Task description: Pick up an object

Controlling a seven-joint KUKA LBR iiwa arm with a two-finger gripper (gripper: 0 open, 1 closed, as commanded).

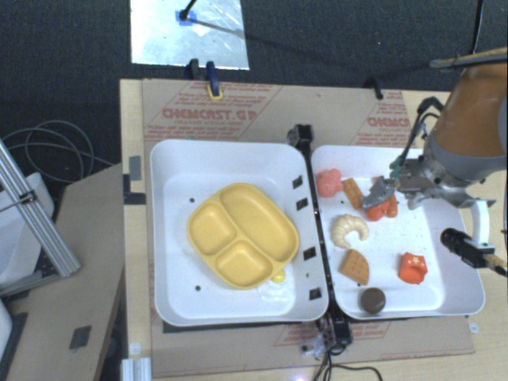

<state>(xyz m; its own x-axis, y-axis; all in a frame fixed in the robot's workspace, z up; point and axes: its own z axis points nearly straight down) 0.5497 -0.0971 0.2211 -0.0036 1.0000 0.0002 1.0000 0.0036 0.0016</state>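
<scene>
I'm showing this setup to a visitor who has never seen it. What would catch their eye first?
Probably the yellow tray, large and bright, lying alone in the left bin. Next, the small toy foods scattered in the right bin: a croissant, a waffle, a strawberry. The grey-and-orange arm reaches in from the right, its gripper down over an orange-red piece near that bin's back.

A dark carpeted floor [63, 46] surrounds the tan surface [238, 105], with a shiny metal sheet [189, 21] lying beyond it, looped grey cables [51, 153] at left, and an aluminium rail [36, 221] nearby
</scene>
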